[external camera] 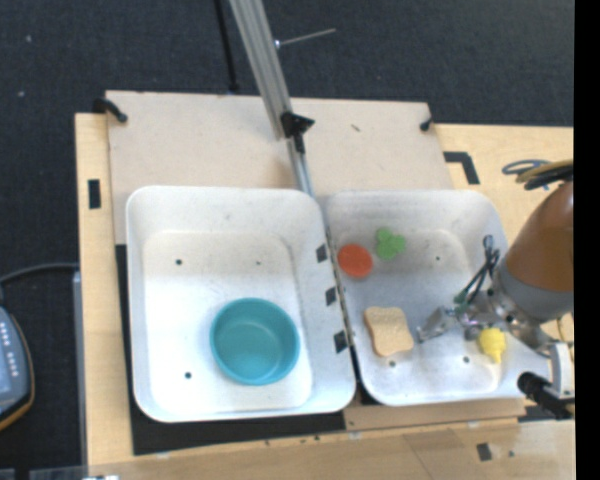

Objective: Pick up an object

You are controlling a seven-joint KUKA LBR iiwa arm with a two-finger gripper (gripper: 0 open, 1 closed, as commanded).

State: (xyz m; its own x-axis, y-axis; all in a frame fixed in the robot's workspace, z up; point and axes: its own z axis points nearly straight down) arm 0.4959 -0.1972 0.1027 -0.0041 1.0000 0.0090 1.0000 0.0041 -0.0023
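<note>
The arm (pixel 542 253) reaches low into the right bin (pixel 420 388); its gripper (pixel 448 320), grip unclear, sits beside the yellow piece (pixel 492 344).

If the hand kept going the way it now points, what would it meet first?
Probably the tan sponge: the hand points toward the view's left across the right bin, though its height above the floor is unclear.

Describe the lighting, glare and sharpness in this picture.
Camera view: lighting is even and soft; the white left bin looks bright and slightly washed out, with faint shadow along its inner walls; the teal bowl is fairly crisp; the gripper is small, cluttered and hard to resolve; overall detail is coarse and mildly soft.
</note>
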